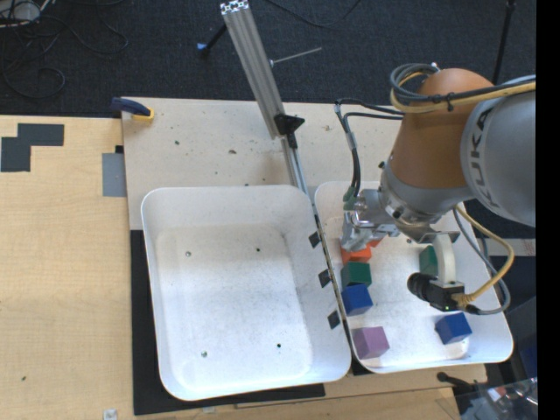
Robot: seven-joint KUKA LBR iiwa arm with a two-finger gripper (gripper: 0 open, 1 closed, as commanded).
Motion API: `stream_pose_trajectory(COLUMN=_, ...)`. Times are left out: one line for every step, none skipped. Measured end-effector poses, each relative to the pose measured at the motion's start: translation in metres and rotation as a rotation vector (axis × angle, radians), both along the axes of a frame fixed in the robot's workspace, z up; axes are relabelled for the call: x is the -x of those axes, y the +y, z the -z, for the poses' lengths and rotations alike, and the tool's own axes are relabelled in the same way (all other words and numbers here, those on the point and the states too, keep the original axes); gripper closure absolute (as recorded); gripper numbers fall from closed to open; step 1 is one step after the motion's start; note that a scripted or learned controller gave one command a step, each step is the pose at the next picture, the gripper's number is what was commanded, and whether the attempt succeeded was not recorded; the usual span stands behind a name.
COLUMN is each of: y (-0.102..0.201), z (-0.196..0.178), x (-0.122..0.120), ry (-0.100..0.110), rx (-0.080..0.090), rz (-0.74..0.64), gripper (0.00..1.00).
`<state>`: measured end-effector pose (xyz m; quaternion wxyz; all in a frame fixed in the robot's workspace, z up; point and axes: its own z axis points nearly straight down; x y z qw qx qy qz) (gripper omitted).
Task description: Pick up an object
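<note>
1. In the right-hand shallow white bin (420, 359), close to its left wall, the two-finger gripper (359, 233) stood low over a small orange block (359, 254), judged to be the object intended for the pick.
2. Whether the gripper was spread or closed could not be told from this angle, so no grasp was confirmed.
3. A dark green cube (356, 275) and a blue cube (356, 298) lay in a line just beyond the orange block along the same wall. This crowding probably explained the steep, top-down approach.
4. A purple cube (371, 340) sat near the front corner, and a second blue cube (453, 328) sat well apart from it.
5. The left-hand white bin (227, 304) showed only dark specks.
6. Both bins rested on a pale speckled bench (201, 147), which a slanted aluminium rail (254, 59) crossed. Dark carpet (131, 42) with cables lay behind.
</note>
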<state>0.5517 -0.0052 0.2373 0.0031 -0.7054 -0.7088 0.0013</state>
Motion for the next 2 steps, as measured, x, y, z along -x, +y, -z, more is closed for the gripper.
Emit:
stream_pose_trajectory(y=0.048, z=-0.001, x=0.001, ry=-0.003, rx=0.001, rz=0.0, gripper=1.0)
stream_pose_trajectory(y=0.097, z=-0.006, x=-0.009, ry=-0.004, rx=0.001, rz=0.0, gripper=1.0)
